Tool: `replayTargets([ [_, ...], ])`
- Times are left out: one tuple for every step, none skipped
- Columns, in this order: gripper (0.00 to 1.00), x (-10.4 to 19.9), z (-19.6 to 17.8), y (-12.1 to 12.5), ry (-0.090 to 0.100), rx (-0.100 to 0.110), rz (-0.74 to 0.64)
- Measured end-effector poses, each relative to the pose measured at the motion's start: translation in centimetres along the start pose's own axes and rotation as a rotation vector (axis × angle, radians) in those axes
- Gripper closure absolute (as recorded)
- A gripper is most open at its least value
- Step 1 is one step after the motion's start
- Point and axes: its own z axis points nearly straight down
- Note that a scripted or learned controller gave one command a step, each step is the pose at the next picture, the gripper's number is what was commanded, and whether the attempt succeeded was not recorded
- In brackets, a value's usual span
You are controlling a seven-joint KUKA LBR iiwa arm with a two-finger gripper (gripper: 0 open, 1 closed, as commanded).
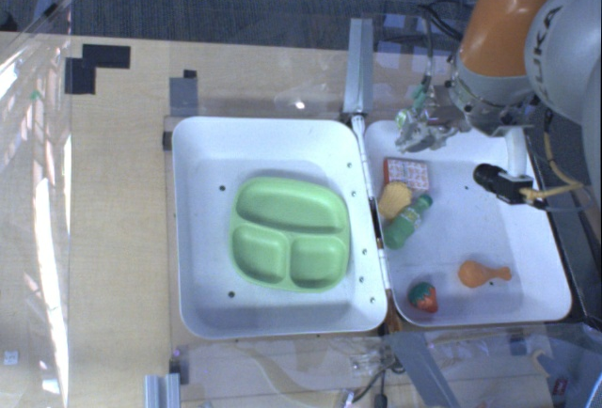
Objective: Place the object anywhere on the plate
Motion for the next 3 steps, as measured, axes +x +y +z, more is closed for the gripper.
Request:
replayTargets([
  [1.0,6.2,3.5,-4.0,0.001,0.004,0.096],
  [1.0,14.4,3.5,-6.0,0.002,0.004,-0.071],
  [0.0,14.4,3.5,-6.0,0.001,0.004,-0.07],
])
